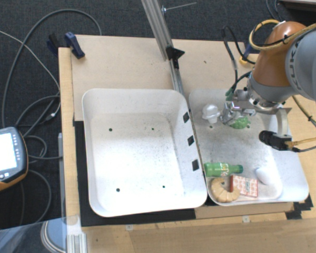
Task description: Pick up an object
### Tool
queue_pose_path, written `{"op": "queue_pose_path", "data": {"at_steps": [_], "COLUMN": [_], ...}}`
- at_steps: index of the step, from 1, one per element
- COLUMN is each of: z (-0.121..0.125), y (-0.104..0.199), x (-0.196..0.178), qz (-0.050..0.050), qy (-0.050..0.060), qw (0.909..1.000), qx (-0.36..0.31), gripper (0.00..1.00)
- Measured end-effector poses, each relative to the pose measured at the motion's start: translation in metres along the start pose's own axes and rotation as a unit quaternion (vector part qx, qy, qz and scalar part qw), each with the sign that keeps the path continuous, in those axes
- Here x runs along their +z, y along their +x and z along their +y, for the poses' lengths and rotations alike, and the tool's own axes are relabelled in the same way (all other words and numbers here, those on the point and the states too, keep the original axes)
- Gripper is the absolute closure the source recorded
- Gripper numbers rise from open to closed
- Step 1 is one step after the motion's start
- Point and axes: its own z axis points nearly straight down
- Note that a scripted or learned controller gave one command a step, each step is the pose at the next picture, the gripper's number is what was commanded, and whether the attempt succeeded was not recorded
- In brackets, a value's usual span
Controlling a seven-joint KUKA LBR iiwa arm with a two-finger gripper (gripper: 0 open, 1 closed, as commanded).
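Camera view looks down on the counter (121,62), where the left bin (131,152) sits at frame centre and the right bin (289,178) beside it holds all the loose items. The arm (284,57) reaches in from the upper right, bent down so the gripper (233,115) is low in the right bin's upper part, right at a green object (241,123), probably its target. Whether the gripper is apart or together cannot be told. Just left lies a white fitting (210,112), close enough to crowd a grasp. Well apart, along the lower rim, lie a green bottle (223,168), a bagel (224,190), a red packet (245,186) and a white lump (266,175).
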Motion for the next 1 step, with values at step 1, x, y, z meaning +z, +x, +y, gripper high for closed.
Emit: {"op": "queue_pose_path", "data": {"at_steps": [1], "z": [-0.0028], "y": [0.0006], "x": [-0.0451], "qz": [0.0], "qy": [0.0], "qw": [1.0], "qx": [0.0], "gripper": [1.0]}}
